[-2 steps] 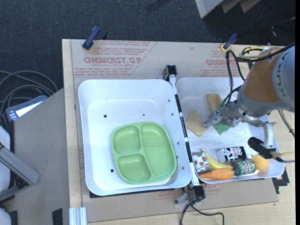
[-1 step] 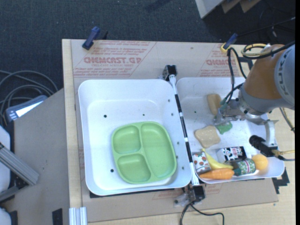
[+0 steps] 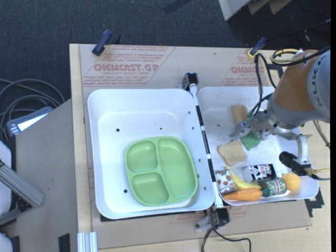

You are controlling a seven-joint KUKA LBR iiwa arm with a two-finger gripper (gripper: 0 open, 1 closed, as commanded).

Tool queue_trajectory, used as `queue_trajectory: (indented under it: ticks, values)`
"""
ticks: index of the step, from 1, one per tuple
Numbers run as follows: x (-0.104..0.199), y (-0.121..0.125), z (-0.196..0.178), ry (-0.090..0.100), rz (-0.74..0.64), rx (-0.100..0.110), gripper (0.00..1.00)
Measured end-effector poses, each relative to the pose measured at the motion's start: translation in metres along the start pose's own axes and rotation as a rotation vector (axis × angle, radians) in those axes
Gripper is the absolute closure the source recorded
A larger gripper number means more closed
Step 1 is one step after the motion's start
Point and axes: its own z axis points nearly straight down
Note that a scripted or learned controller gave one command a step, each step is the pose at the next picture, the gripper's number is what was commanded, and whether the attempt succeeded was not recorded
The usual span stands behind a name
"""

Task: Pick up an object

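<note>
You see the gripper [image 3: 247, 132] low in the right bin [image 3: 220, 103], its fingers pinching a green object [image 3: 251, 140] just above the slice of bread [image 3: 232, 153]; the green tray [image 3: 159, 170] sits in the left bin [image 3: 136, 105]

Pale green divided plate [image 3: 160, 170], white bins [image 3: 100, 140], orange carrot [image 3: 243, 195], yellow banana [image 3: 240, 181], black-and-white patterned box [image 3: 261, 170]

— What's sitting in the left bin [image 3: 105, 114]?
— A green divided plate [image 3: 160, 170], lying near its front edge.
— And the gripper [image 3: 251, 132]?
— Hanging over the right bin [image 3: 220, 100], touching a green object [image 3: 250, 140].
</note>
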Motion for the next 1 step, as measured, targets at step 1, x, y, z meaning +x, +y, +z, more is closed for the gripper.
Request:
queue_trajectory:
  ticks: [1]
  values:
    - [0.0274,-0.0074,0.01,-0.002,-0.001,0.002,0.0]
